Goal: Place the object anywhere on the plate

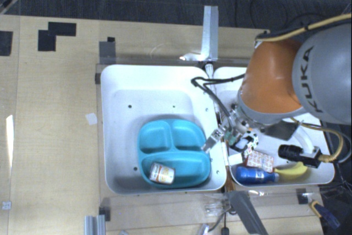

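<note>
Reaching from right, arm (291, 80) angled down; end effector (223, 134) at plate (175, 151) edge, grip state unclear.

A bright blue divided plate (173, 148) holds a white can with an orange-brown label (161, 173). Lower right: a yellow banana (291, 171), dark blue bottle (254, 175), red-and-white checked packet (259, 160).
</note>
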Action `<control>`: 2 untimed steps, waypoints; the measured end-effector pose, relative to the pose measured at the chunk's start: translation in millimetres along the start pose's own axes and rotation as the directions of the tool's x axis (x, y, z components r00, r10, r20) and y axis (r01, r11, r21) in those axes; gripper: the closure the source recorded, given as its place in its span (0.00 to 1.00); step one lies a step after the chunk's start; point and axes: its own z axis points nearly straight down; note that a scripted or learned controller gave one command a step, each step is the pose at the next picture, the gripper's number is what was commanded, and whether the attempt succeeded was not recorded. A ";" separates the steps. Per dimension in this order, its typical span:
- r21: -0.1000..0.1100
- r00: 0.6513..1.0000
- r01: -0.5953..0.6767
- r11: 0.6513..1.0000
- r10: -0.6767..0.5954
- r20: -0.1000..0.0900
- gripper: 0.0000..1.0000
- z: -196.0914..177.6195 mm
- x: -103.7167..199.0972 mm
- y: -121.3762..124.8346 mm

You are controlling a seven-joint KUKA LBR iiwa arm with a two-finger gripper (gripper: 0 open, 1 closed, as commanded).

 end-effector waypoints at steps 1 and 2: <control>-0.001 0.999 -0.038 0.999 0.038 0.002 0.00 -75.2 -24.9 -23.5; 0.001 0.999 0.048 0.999 -0.048 0.001 0.00 -52.2 -117.1 3.3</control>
